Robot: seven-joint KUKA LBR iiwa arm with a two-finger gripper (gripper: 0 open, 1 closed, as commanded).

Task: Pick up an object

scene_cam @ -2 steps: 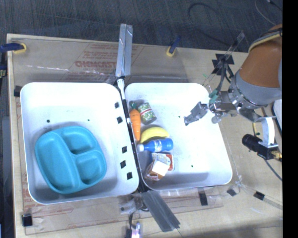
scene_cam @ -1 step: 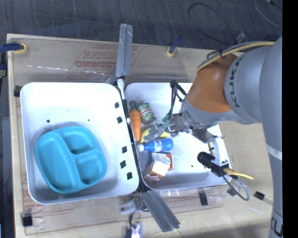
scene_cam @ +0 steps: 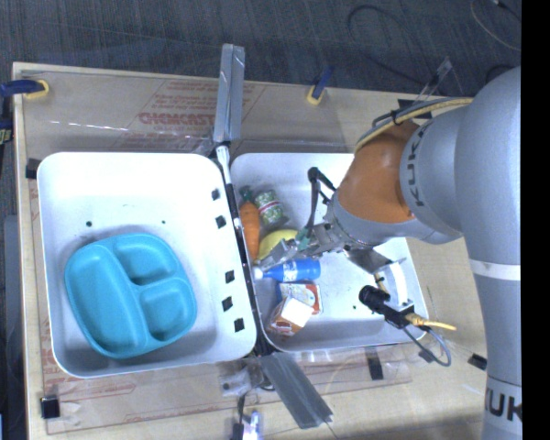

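Blue bottle (scene_cam: 291, 270) beside hand (scene_cam: 304, 239), divider-side clutter

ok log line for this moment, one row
arm: over right bin | gripper: low, by lemon and blue bottle | grasp: none seen | left bin: blue tray

Grey arm (scene_cam: 495, 209), fat rounded links, orange band (scene_cam: 376, 181) above wrist, white KUKA lettering on the shell, black cable looped beside wrist, yellow-tipped black fitting lower down.
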